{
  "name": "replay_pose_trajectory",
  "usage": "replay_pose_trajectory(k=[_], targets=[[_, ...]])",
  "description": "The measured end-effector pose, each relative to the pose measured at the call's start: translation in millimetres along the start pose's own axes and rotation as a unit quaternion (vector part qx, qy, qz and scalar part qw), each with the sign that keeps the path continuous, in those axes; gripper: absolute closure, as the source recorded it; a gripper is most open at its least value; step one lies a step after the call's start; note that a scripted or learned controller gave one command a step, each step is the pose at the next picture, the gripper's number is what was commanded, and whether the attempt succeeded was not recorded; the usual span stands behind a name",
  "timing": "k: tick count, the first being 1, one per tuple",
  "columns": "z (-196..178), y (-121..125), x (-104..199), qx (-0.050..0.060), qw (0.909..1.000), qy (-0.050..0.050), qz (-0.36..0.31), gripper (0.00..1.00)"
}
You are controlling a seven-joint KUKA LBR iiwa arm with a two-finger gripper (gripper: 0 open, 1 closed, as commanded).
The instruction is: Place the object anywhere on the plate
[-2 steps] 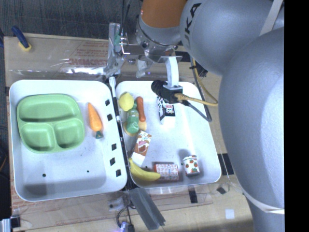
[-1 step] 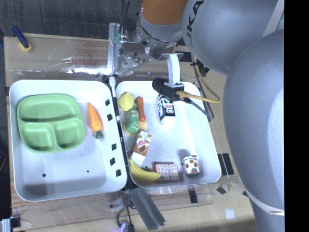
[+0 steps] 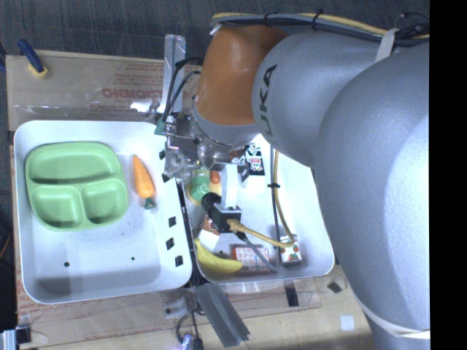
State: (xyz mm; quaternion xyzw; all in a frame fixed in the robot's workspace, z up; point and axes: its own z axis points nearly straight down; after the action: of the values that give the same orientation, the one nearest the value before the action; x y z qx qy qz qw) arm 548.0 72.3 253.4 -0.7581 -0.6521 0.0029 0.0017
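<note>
A green plate (image 3: 75,184) with three compartments lies in the left bin (image 3: 87,268). An orange carrot (image 3: 143,179) with a green end rests on the bin floor just right of the plate. My gripper (image 3: 195,173) reaches down into the right bin (image 3: 314,246) near its left wall, over a green and yellow item (image 3: 198,188). The wrist hides the fingertips. A yellow banana (image 3: 216,261) lies at the front of the right bin.
A brown packaged item (image 3: 252,255) and a small box (image 3: 292,254) lie beside the banana. The big grey arm covers much of the right bin. A blue clip (image 3: 31,55) sits on the cardboard at the far left.
</note>
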Motion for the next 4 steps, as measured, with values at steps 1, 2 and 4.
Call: replay_pose_trajectory(k=[1, 2, 4], targets=[[-19.7, 38.0, -34.4, -0.003, 0.9923, 0.0, -0.123, 1.0], [-97.1, 44.3, -133.2, -0.003, 0.9803, 0.0, -0.198, 1.0], [6.5, 33.4, -82.5, -0.003, 0.9624, 0.0, -0.271, 1.0]])
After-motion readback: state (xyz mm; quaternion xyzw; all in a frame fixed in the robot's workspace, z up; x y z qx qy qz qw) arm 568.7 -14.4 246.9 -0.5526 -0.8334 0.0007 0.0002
